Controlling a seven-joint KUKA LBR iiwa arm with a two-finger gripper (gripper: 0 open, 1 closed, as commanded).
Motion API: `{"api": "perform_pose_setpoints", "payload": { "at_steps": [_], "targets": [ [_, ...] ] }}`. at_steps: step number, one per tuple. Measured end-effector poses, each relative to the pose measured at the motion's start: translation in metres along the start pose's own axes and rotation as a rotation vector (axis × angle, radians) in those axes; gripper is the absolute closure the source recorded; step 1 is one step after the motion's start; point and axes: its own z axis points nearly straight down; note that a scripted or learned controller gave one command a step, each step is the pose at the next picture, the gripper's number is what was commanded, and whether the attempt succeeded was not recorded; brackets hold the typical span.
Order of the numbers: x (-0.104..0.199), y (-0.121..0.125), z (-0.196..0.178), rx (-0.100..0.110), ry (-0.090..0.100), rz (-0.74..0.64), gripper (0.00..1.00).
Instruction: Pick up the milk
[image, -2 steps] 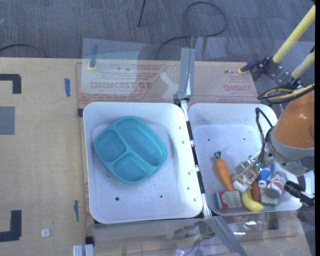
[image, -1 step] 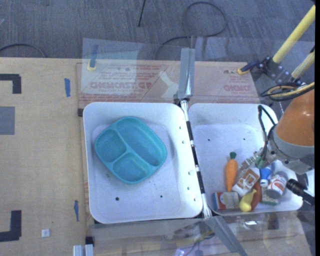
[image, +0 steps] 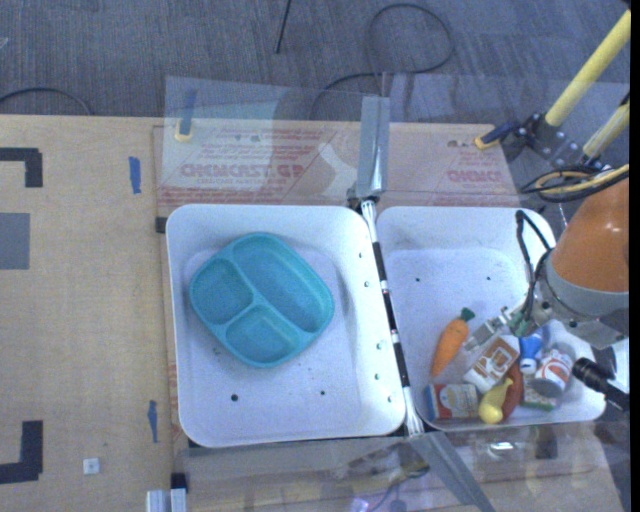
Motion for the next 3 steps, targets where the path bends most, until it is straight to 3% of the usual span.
{"api": "perform_pose_setpoints", "payload": {
  "at_steps": [1,2,3],
  "targets": [
    [0.035,-0.021,0.009,0.002,-0.001,0.018,0.00],
    [0.015,-0.024,0.011,0.007,0.009,0.162,0.00],
    [0.012,-0.023,0.000,0.002,-0.001,0.166,1.00]
  ]
}}
